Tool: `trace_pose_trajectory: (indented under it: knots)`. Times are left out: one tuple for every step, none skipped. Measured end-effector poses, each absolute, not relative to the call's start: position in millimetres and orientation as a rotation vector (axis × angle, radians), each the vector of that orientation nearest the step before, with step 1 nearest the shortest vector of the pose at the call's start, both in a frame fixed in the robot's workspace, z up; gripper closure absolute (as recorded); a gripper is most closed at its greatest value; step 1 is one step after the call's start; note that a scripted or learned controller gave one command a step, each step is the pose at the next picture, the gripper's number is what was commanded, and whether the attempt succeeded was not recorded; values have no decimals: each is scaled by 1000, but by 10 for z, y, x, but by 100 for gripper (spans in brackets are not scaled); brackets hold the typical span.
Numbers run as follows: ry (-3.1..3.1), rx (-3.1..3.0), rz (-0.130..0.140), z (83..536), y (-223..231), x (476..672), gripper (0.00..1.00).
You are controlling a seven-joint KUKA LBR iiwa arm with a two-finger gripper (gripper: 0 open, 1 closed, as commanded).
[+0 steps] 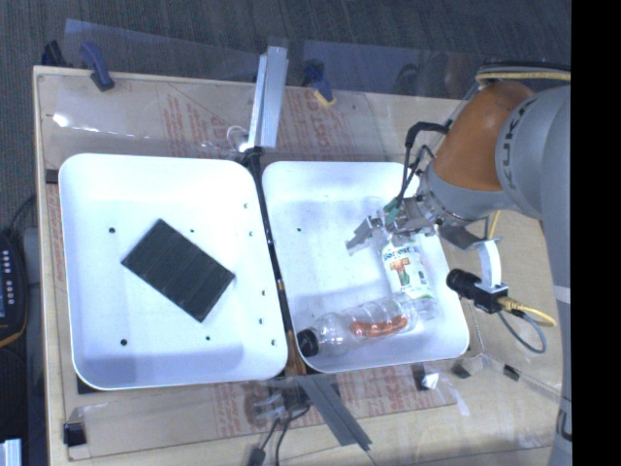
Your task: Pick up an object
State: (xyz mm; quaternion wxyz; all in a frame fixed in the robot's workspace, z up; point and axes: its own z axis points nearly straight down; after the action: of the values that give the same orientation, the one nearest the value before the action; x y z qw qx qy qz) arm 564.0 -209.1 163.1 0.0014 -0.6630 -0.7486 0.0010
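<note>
Here, end effector [374, 229] over right bin [301, 187] | labelled bottle [408, 270], writing unreadable

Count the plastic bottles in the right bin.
2. A clear bottle lies along the right bin's near wall; a labelled one lies by its right wall, beneath the gripper.

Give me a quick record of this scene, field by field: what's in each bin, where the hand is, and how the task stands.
left bin: one dark flat rectangular pad, lying at a slant
right bin: a clear plastic bottle on its side near the front wall, black cap toward the divider; a white labelled bottle lying by the right wall
hand: over the right bin, just above the white bottle's upper end
arm: reaches in from the right
task state: nothing seen lifted; both bottles lie in the bin
</note>
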Motion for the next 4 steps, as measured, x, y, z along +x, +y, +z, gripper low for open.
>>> trace_pose_trajectory:
  knots:
    - [-2350, -2081, 3, 1631, -2091, 5640, 0]
    - [-2350, -2081, 3, 1631, -2091, 5640, 0]
    - [-2350, -2081, 3, 1631, -2091, 5640, 0]
    - [-2378, -2045, 3, 1382, -2082, 5734, 0]
